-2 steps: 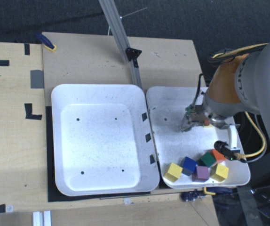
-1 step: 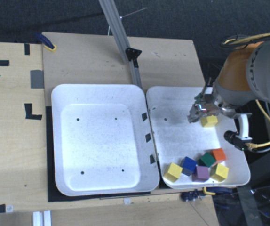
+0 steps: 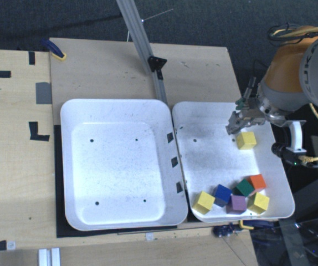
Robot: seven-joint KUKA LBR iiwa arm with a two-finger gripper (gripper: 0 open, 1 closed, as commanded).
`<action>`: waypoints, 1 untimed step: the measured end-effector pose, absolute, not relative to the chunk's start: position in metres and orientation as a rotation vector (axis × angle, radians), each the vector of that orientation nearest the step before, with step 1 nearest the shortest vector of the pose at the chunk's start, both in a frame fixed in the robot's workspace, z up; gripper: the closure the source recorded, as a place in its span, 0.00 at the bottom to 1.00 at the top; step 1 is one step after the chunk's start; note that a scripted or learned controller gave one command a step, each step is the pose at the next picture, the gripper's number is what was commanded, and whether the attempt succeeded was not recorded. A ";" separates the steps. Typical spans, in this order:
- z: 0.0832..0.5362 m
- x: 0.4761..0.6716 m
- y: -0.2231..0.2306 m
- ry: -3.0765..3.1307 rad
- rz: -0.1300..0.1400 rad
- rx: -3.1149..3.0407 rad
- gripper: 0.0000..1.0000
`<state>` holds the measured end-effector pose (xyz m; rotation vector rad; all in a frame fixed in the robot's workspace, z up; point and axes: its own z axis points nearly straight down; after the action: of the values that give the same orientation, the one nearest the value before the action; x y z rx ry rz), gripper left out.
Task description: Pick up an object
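A lone yellow cube point(image 3: 246, 141) lies in the right bin point(image 3: 203, 148) near its far right side. My gripper point(image 3: 237, 124) hangs just above and to the left of that cube, its grey fingers pointing down toward the bin floor. Nothing shows between the fingers. At the bin's near edge sits a cluster of cubes: yellow point(image 3: 204, 202), blue point(image 3: 222, 194), purple point(image 3: 238, 203), green point(image 3: 244, 188), orange point(image 3: 257, 182) and another yellow point(image 3: 261, 203).
The left bin point(image 3: 114, 165) stands beside the right one. A slanted metal pole point(image 3: 138, 29) crosses the back of the bench. The arm's orange band point(image 3: 289, 68) and grey wrist loom over the right bin's far corner.
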<state>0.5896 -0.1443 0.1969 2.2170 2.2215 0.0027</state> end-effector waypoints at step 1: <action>0.244 0.584 -0.139 2.221 0.003 2.216 1.00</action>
<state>0.5844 -0.1390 0.2435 2.2164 2.2214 0.0033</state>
